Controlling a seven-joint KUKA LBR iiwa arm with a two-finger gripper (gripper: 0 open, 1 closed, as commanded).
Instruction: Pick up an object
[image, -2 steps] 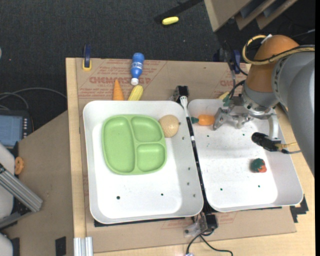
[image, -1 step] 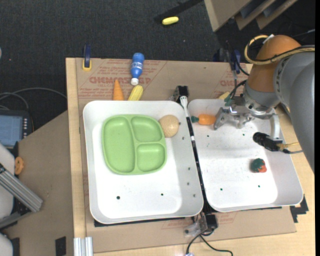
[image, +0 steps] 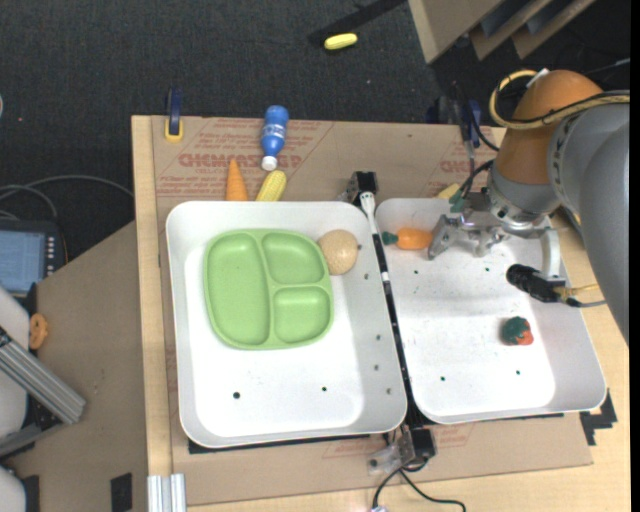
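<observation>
My gripper (image: 462, 244) hangs low over the far left part of the right bin (image: 560, 390). Its fingers stand open with nothing between them. A small orange piece with a green end (image: 411, 238) lies just left of the gripper, close to the left finger but apart from it. Toward the bin's right side lies a small green and red piece (image: 516, 331). In the left bin (image: 280, 400) sits a green divided plate (image: 268, 288), and a tan round object (image: 339, 250) rests by the plate's far right corner.
On the board behind the left bin lie a blue and white bottle (image: 272, 136), an orange carrot (image: 235, 183) and a yellow corn piece (image: 271, 185). A black clip (image: 362, 186) sits at the far end of the seam between the bins.
</observation>
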